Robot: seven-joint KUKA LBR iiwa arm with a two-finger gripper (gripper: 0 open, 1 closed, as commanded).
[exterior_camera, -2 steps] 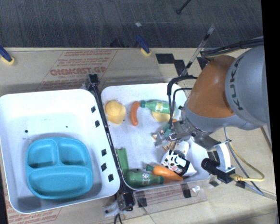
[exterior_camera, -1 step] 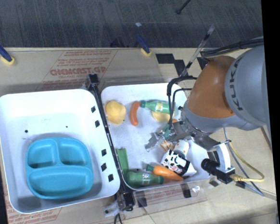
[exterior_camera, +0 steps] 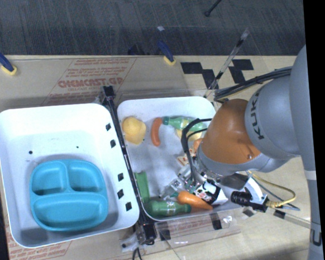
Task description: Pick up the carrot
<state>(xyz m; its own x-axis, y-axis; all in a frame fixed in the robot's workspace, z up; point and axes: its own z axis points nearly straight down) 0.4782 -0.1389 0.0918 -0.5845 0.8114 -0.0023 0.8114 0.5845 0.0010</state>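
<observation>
The carrot (exterior_camera: 195, 200) is orange and tapered, and lies near the front wall of the right bin (exterior_camera: 149, 108) with its tip pointing right. My gripper (exterior_camera: 187, 188) hangs low over the bin's front right part, directly above and touching or almost touching the carrot. The grey arm and its orange band (exterior_camera: 227, 138) cover the bin's right side and hide what lies under them.
In the right bin lie a yellow round fruit (exterior_camera: 133, 130), a small orange-red pepper-like piece (exterior_camera: 156, 131), a green item (exterior_camera: 178, 121) at the back, and green pieces (exterior_camera: 164, 207) by the front left. The left bin (exterior_camera: 16, 127) holds a blue divided tray (exterior_camera: 69, 194).
</observation>
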